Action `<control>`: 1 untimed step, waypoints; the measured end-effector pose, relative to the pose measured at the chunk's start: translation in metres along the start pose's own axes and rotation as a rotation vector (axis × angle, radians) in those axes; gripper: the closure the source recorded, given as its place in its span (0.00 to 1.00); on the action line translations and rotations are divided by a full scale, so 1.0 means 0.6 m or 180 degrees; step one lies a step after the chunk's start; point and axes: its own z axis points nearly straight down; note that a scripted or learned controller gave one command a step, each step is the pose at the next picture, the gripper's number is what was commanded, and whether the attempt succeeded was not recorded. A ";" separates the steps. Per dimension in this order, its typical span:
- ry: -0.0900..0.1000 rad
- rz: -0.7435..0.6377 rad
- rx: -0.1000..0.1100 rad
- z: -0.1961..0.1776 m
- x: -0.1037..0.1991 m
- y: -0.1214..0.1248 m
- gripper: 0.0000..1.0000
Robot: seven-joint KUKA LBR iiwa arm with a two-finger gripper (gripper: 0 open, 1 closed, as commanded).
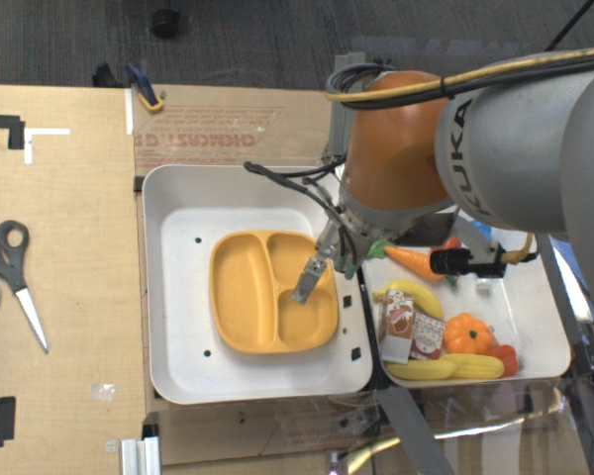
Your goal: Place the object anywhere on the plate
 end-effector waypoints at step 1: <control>-0.0007 0.0538 -0.0002 -0.159 0.045 0.008 0.00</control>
